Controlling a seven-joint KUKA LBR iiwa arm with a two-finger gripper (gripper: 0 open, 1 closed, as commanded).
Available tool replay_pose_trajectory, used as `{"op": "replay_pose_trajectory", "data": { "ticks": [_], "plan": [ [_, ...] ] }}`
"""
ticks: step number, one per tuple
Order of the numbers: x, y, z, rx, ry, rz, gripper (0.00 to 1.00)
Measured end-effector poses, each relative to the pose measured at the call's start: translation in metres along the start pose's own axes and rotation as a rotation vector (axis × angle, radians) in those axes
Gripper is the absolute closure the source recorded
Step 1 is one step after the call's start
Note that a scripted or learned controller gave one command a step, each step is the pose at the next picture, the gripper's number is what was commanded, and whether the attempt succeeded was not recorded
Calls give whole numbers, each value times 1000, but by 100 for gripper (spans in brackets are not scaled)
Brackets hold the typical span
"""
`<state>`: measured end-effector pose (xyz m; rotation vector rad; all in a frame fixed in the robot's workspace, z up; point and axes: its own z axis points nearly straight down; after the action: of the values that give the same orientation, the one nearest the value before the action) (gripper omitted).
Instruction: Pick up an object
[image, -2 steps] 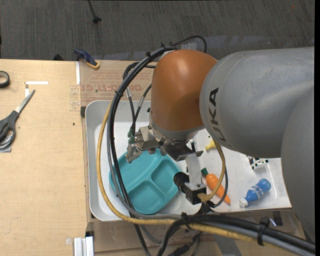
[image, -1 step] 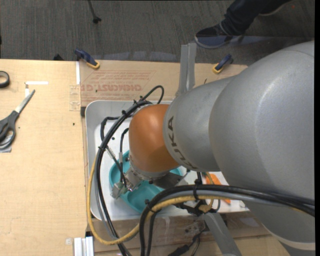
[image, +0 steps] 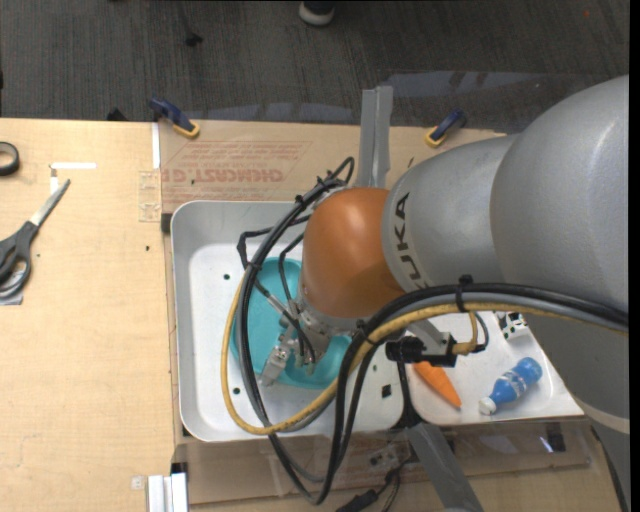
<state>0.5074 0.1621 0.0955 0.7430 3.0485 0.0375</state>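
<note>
We found the grey arm's two-finger gripper (image: 283, 362) lowered into the left shallow white bin (image: 200, 300), right over a flat teal plastic piece (image: 262, 310) that lay on the bin floor near its middle. Whether the jaws were spread or pressed together we could not tell; the orange wrist band (image: 345, 255) and the looping yellow and black cables (image: 240, 330) hid too much of them, and nothing showed clearly between them.

We judged the teal piece to be light, thin and fairly stiff, with a smooth surface likely to slip. Lying flat, it offered little to pinch from above, so a raised rim or edge looked the best place to take hold.

The piece sat well inside the bin walls, with bare white floor to its left and front, giving room to shift. The cables hung close to the near wall and could snag.

In the right bin (image: 560, 400) lay an orange carrot-shaped toy (image: 440, 382) and a small blue plastic bottle (image: 512, 386), apart from each other.
</note>
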Motion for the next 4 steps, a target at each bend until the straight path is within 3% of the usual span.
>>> {"op": "replay_pose_trajectory", "data": {
  "ticks": [1, 2, 3, 4],
  "plan": [
    [-63, -94, -99, 23, 0, -443, 0],
    [4, -57, -20, 25, 2, -339, 0],
    [-36, 53, 5, 24, -2, -203, 0],
    [-75, 37, -177, 23, -4, -210, 0]
  ]
}}
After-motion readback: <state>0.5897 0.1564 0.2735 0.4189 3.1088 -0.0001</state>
